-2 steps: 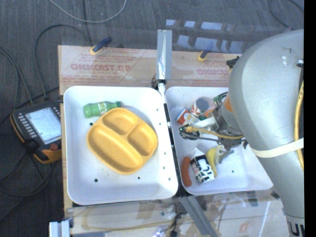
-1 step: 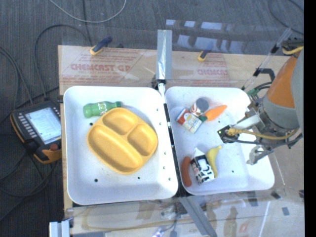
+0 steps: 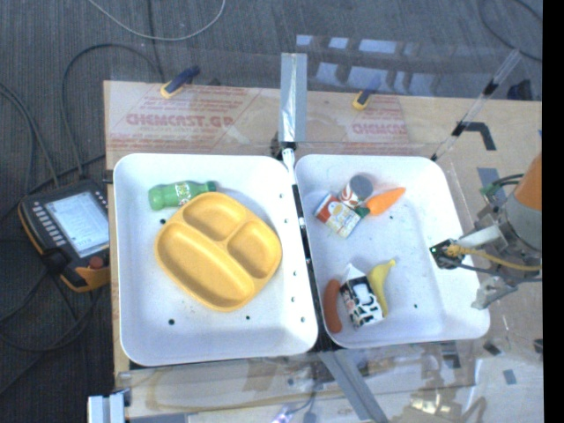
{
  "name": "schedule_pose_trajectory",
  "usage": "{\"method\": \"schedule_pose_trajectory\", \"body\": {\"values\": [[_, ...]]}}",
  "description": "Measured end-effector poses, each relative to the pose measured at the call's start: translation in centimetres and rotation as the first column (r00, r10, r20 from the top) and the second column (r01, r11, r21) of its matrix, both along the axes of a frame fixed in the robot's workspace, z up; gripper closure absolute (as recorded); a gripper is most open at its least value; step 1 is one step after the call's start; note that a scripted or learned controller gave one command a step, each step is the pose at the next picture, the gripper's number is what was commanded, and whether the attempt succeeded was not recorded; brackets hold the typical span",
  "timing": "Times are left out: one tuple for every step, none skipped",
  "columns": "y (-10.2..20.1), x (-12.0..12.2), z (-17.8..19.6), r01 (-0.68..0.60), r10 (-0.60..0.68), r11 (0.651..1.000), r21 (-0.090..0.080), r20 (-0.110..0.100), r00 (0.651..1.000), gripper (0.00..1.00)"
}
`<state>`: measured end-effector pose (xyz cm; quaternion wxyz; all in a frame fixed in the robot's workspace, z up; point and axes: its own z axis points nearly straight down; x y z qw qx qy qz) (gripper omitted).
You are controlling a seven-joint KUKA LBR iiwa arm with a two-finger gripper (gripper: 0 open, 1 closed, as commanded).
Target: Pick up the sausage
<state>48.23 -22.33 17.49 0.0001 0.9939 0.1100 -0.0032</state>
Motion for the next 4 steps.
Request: {"method": "schedule_pose_trajectory", "body": {"values": [[10.0, 2.9, -8.5, -0.038, 0.038, 0.999, -0.001, 0.012, 0.999, 0.0], [9.5, 8.1, -8.6, -0.028, 0.028, 1.0, -0.003, 0.01, 1.0, 0.0], [9.5, 8.2, -7.6, -0.031, 0.031, 1.0, -0.005, 0.011, 0.999, 1.0], [4.5, 0.0, -2.2, 0.005, -0.005, 1.0, 0.001, 0.001, 1.0, 1.0]]}}
